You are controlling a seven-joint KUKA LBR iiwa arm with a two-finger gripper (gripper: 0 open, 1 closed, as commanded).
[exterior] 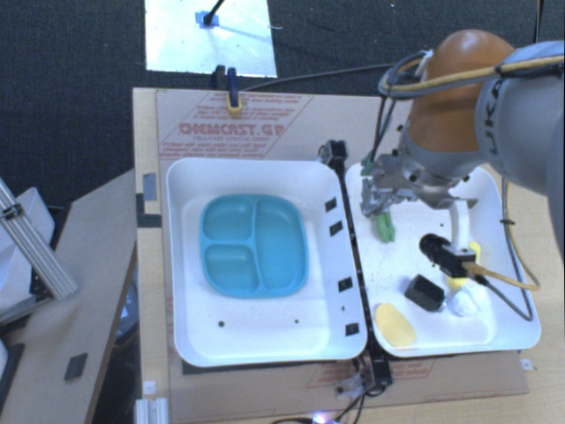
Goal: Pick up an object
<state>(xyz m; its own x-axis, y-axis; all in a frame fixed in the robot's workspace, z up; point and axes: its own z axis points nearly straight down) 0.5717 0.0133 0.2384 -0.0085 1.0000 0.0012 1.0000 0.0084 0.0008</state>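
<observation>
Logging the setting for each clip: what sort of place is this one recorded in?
Most likely a robotics lab test bench rather than a home or kitchen. Two shallow white bins sit side by side on a board, a grey and orange arm reaches over the right one, and loose cables run across it.

Dark carpet floor (71, 69) around a wooden bench (88, 263)

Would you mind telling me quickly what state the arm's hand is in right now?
Hand: low over the right bin, just above the green object; open or closed cannot be told, and no hold on the object can be confirmed.
</observation>
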